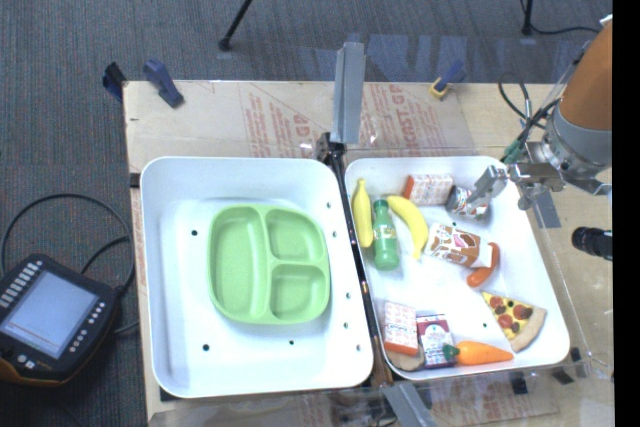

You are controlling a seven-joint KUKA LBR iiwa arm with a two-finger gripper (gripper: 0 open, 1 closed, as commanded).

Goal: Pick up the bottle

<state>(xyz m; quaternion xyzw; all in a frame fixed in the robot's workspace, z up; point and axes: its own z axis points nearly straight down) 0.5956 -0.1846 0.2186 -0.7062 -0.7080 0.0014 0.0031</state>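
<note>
The bottle point(385, 235) is green with a darker cap and lies in the right bin point(556, 315), near its left wall, between two bananas. My gripper point(514, 194) hovers over the bin's far right corner, well to the right of the bottle. Its two grey fingers point(487, 183) are spread open with nothing between them. The left finger is close to a small silver can point(464, 204).
Around the bottle lie bananas point(362, 212) point(411, 221), a small box point(430, 187), a brown pouch point(455, 246), a sausage point(486, 268), a pizza slice point(516, 316), a carrot point(481, 352) and cartons point(433, 336). The left bin point(170, 215) holds a green divided plate point(270, 262).
</note>
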